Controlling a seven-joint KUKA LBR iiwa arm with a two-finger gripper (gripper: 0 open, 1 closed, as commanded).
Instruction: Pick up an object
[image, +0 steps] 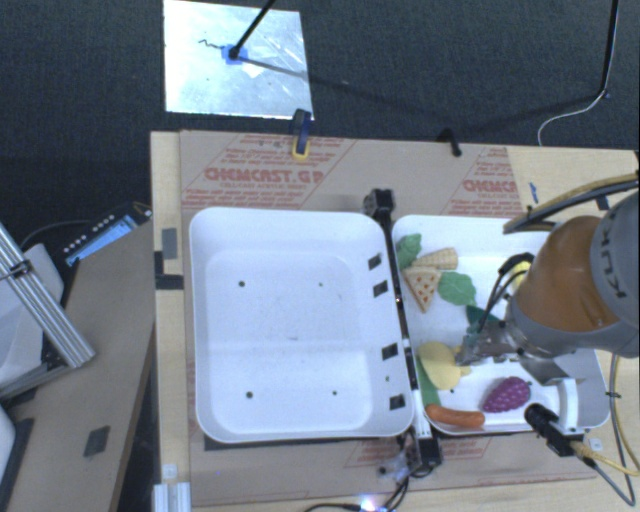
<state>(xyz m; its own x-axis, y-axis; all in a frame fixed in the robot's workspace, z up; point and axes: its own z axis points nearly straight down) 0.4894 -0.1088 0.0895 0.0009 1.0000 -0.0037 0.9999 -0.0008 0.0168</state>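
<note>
Gripper (470, 347): low in the right bin (500, 228), toward its front-left part; finger state not discernible.
Nearest object: yellow toy (441, 362), just beside the gripper on the side toward the bins' shared wall, possibly touching.
Long axis: roughly front to back.
Other candidates: purple grapes (507, 394), sausage (455, 417) along the front edge.

Red "CHEMCAST GP" print on the brown protective sheet (265, 165) covering the desk, left of top center; repeated at upper right, angled, partly cut off.
</note>
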